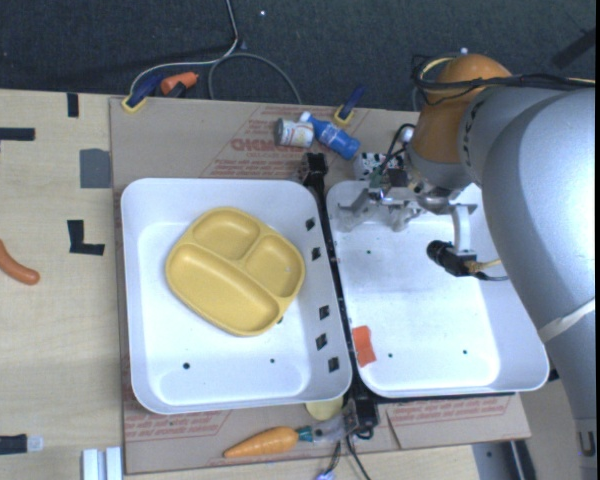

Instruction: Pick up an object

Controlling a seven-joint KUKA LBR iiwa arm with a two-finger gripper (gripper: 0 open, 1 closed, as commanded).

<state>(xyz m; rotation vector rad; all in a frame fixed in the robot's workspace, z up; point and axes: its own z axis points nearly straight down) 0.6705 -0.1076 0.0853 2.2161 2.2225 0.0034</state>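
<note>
From the camera above the bench, the grey arm (540, 198) comes in from the right, its orange band (450, 108) sitting over the far edge of the right bin (430, 368). Below the band the gripper (385, 203) hangs over that bin's far left corner, a cluster of metal parts and wires; whether it is spread or closed cannot be told from this angle, and nothing can be seen clamped in it.

A small orange block (362, 345) lies in the right bin, against its left wall near the front. The left bin (150, 368) holds a yellow divided plate (236, 270), lying flat and turned at a slant.

Outside the bins, a toy carrot (265, 442) rests on the cardboard in front of the left bin, a blue and white bottle (320, 133) lies on its side behind the bins, and a small sausage (13, 261) sits well off to the left on the wooden bench
</note>
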